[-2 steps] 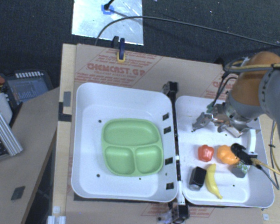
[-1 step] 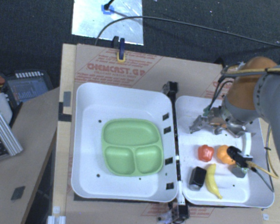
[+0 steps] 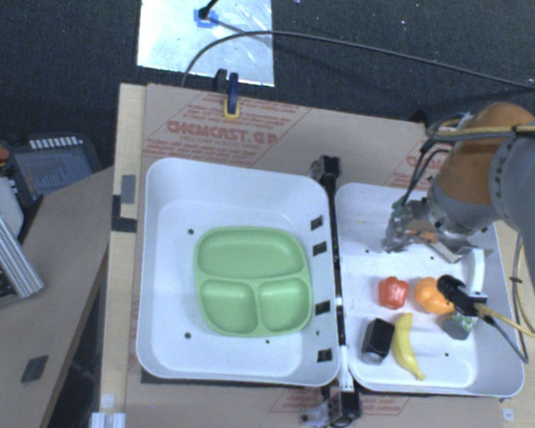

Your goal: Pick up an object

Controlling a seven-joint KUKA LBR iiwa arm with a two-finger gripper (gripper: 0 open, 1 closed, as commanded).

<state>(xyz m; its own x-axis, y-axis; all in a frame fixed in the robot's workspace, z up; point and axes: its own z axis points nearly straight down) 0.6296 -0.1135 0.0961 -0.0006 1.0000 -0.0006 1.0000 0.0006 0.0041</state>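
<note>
Read the red lettering on the cardboard (image 3: 285,125) under the bins: "CHEMCAST GP". In the right bin (image 3: 492,376), locate the banana (image 3: 408,345) at lower centre; its long axis runs top to bottom of the frame, bottom tip angled right. A black block (image 3: 378,339) lies just beside it on the left. Above sit a red pepper (image 3: 393,291) and an orange (image 3: 431,296). The gripper (image 3: 403,233) hangs above the bin's upper part, grasping nothing; you cannot tell its opening. The left bin (image 3: 163,274) contains a green divided plate (image 3: 252,280).

Two white bins (image 3: 252,183) — one green tray (image 3: 252,280), one banana (image 3: 408,346), one orange (image 3: 429,295), one tomato (image 3: 393,291), one black block (image 3: 378,338).
</note>
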